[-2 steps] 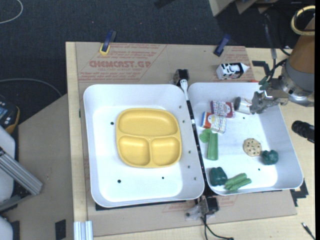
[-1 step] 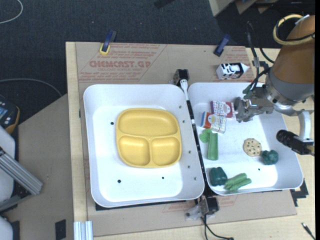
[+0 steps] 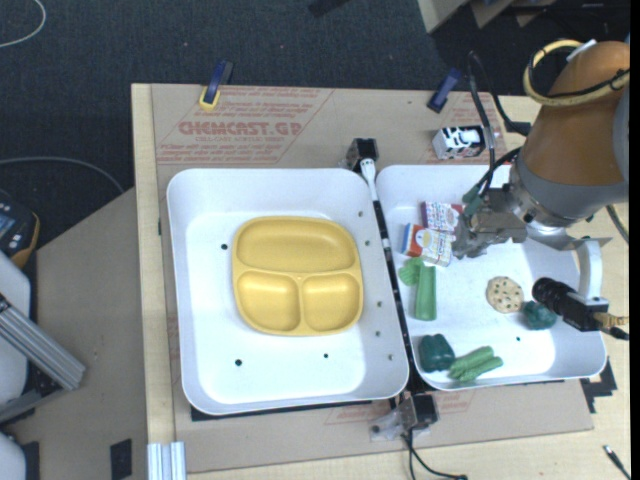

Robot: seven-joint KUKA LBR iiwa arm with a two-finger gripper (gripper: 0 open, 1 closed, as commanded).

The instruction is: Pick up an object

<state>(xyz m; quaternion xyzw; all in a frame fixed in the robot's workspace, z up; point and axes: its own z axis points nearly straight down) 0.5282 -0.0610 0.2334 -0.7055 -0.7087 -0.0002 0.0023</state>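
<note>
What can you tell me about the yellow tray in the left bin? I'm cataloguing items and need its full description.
The yellow tray is a rounded-corner, divided dish of what looks like smooth matte plastic. It has three compartments: one long section across the far side and two smaller ones side by side on the near side, split by raised ridges. It lies flat, open side up, roughly in the middle of the left bin, resting on the bin floor. Nothing sits in it or touches it.

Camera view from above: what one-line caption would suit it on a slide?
Robot arm's hand lowered over the right bin of small toys, beside a yellow divided tray in the left bin.
</note>
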